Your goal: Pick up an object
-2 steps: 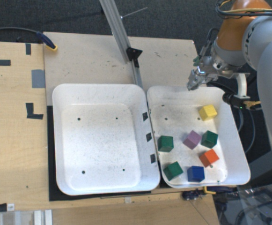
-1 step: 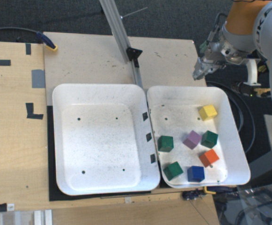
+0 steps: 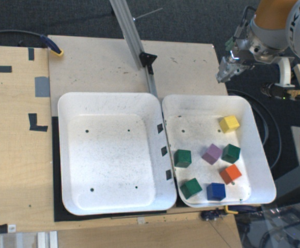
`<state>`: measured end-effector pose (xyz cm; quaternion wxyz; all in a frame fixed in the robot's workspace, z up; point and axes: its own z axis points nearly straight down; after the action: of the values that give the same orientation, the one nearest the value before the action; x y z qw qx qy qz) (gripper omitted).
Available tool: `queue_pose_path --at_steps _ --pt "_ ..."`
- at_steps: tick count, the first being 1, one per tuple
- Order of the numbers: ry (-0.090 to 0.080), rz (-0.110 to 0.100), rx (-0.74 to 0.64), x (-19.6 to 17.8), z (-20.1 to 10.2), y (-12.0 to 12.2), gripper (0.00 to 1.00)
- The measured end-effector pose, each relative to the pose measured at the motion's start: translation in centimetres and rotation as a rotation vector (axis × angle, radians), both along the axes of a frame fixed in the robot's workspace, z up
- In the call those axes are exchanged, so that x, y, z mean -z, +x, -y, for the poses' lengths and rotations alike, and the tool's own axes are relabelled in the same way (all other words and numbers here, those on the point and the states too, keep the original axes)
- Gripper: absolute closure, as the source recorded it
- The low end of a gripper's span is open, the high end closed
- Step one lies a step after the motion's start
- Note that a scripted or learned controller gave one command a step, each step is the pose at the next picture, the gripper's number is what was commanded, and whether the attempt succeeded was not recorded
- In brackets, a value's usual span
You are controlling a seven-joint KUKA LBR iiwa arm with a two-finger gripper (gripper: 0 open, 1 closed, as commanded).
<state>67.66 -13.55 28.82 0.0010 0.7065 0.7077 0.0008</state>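
Taking the right bin (image 3: 258, 138) as the landmark, everything the task could want lies inside it. Nearest its front rim sit a blue cube (image 3: 216, 191) and a green cube (image 3: 191, 187), side by side but apart. Just behind the blue one is an orange cube (image 3: 231, 173). Further back come a second green cube (image 3: 183, 158) towards the bin's left wall, a purple cube (image 3: 211, 153) in the middle, and a third green cube (image 3: 231, 153) just beside the purple one, possibly touching it. Farthest back, near the bin's rear right corner, a yellow cube (image 3: 229, 123) stands alone.

The gripper (image 3: 225, 72) hangs beyond the bin's rear rim, outside it and above the bench, with nothing seen between its fingers. It reads as small and dark against the floor, so how far apart its fingers stand cannot be told.

By my judgement the task is at its opening step: the approach, with no cube chosen or touched. The next move calls for carrying the gripper forward over the rim, settling on one cube, and descending with the fingers astride it. The yellow cube looks the simplest, being closest to the gripper and free of neighbours; the purple and green pair would crowd the fingers.

The arm (image 3: 276, 14) is cut off at the picture's top right edge.
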Motion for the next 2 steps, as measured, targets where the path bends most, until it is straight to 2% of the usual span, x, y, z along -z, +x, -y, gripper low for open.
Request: queue_pose_path --at_steps 2 --pt "0.002 -0.006 -0.004 1.0 -11.2 -2.9 1.0"
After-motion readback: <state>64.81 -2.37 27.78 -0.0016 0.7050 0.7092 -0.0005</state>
